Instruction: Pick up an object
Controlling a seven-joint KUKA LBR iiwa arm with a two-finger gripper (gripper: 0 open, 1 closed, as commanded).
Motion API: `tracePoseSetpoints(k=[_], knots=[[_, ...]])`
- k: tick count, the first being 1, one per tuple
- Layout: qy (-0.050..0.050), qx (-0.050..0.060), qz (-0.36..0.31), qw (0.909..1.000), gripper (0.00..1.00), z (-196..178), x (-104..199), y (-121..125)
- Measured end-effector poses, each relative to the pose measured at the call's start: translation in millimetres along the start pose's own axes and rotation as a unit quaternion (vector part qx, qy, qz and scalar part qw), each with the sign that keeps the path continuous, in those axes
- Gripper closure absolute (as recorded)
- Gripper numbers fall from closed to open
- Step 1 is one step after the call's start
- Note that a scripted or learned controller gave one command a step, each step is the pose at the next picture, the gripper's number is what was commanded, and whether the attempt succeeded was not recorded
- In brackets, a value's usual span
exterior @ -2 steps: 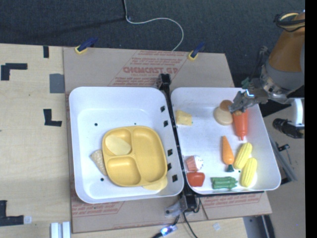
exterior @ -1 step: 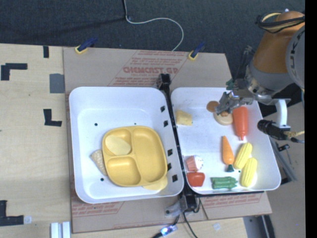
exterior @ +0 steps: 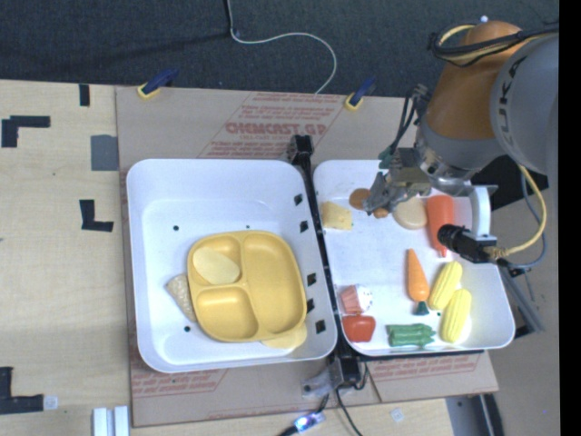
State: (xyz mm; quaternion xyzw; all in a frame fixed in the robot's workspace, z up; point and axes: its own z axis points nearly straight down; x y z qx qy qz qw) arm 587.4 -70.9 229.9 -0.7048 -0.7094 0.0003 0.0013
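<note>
Toy food lies in the right bin point(exterior: 490, 339): one carrot point(exterior: 417, 276) lengthwise up the bin, two corn cobs point(exterior: 451, 300) slanted beside it, one green pepper point(exterior: 410, 335), one red piece point(exterior: 359, 328). The left bin point(exterior: 150, 243) holds one yellow divided tray point(exterior: 247, 284). Bent downward from the right, the arm point(exterior: 477, 89) sets its gripper point(exterior: 382, 198) near the bin's back; jaw state cannot be told.

Bins point(exterior: 163, 198): white plastic, smooth, slight sheen. Divided tray point(exterior: 263, 289): yellow plastic, matt. Bench point(exterior: 54, 271): pale wood-look surface; printed cardboard sheet point(exterior: 263, 130) beneath the bins. Corn cobs point(exterior: 451, 300), carrot point(exterior: 417, 275): glossy plastic. Arm point(exterior: 481, 80): smooth orange and grey casing.
</note>
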Motion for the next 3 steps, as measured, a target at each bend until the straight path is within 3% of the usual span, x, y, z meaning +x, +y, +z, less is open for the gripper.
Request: tracePoseSetpoints(k=[2,3], knots=[[0.0,0.001,0.0,1.0,1.0,16,103,-41],[-0.001,-0.001,0.003,1.0,1.0,2,91,-44]])
